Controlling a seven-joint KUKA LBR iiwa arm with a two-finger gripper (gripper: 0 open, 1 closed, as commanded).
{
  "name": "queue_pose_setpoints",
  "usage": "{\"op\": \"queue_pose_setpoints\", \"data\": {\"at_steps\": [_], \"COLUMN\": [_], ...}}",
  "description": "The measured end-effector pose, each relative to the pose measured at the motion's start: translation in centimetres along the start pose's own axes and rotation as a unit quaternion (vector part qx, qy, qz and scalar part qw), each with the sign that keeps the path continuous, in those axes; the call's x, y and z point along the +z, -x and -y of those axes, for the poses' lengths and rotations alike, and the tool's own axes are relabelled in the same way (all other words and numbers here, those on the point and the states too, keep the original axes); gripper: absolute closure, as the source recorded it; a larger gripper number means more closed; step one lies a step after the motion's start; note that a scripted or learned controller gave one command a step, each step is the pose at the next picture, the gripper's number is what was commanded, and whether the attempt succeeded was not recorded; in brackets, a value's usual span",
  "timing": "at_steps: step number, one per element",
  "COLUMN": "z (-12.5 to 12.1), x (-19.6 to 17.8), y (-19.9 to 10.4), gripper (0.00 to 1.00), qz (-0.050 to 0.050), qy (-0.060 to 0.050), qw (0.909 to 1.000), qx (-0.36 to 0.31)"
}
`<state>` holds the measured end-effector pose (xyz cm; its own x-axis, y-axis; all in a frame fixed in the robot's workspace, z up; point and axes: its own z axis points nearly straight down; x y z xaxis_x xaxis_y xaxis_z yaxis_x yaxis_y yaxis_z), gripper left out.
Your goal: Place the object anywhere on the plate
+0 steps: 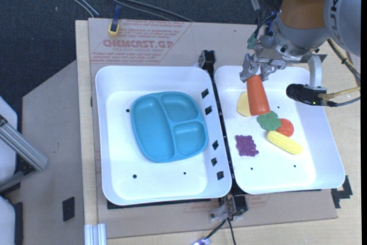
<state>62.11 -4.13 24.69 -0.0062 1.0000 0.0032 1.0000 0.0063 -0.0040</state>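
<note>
A blue divided plate (169,125) lies in the left bin (109,123). Over the upper left of the right bin (321,146), my gripper (254,73) points down, shut on the top end of an orange carrot (257,96). The carrot hangs tilted below the fingers, its lower end above a yellow piece (243,106). The plate is well to the left of the gripper, across the divider between the bins.
The right bin also holds a green piece (268,121), a red piece (286,127), a yellow corn-like piece (285,143) and purple grapes (247,146). Black clips (207,58) sit along the ridge between the bins. Cables run behind the bench.
</note>
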Motion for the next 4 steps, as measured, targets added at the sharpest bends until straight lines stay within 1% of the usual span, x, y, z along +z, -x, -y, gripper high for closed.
{"op": "queue_pose_setpoints", "data": {"at_steps": [1, 2, 3, 4], "z": [0.7, 1.5, 2.5, 2.5], "x": [1.6, 0.9, 0.8, 0.8], "y": [-5.1, -10.8, -16.3, -15.9], "gripper": [1.0, 1.0, 1.0, 0.0], "qz": [0.0, 0.0, 0.0, 0.001], "qy": [0.0, 0.001, 0.001, 0.001], "qw": [1.0, 1.0, 1.0, 1.0], "qx": [0.0, 0.0, 0.0, 0.003]}}
